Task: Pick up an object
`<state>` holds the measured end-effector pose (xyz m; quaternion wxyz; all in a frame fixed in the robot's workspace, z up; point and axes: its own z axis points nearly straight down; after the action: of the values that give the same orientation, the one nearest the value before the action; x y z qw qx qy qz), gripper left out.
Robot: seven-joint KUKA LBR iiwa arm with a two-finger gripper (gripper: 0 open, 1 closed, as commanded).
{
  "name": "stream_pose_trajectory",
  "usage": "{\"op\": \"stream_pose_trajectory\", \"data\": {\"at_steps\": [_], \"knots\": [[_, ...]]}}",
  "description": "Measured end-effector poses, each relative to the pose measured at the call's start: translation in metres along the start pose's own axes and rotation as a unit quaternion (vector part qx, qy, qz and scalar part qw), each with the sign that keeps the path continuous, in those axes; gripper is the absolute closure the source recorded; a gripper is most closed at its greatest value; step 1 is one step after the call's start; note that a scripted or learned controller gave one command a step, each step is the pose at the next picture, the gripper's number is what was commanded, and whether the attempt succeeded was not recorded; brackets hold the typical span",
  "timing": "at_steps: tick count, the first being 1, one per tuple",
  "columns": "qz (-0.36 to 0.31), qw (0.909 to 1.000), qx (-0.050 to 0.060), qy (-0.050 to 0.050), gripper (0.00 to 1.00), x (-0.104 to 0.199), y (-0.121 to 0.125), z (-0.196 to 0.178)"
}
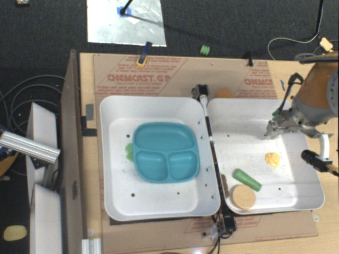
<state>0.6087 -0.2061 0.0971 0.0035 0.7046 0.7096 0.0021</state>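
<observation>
In the right bin [296, 197], the gripper [275, 127] blurs; whether its fingers are parted, I cannot tell.

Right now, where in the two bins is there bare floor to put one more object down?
Right bin: bare floor along its far-left side, between the divider and the gripper. Crowded near the front, with yellow piece, green cylinder and tan disc. Left bin: teal tray fills the middle; bare strips border its walls.
</observation>
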Motion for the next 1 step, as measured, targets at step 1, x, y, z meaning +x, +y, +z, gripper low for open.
{"op": "stream_pose_trajectory", "data": {"at_steps": [1], "knots": [[-0.001, 1.0000, -0.002, 0.000, 1.00, -0.0001, 0.0012, -0.0111]]}}
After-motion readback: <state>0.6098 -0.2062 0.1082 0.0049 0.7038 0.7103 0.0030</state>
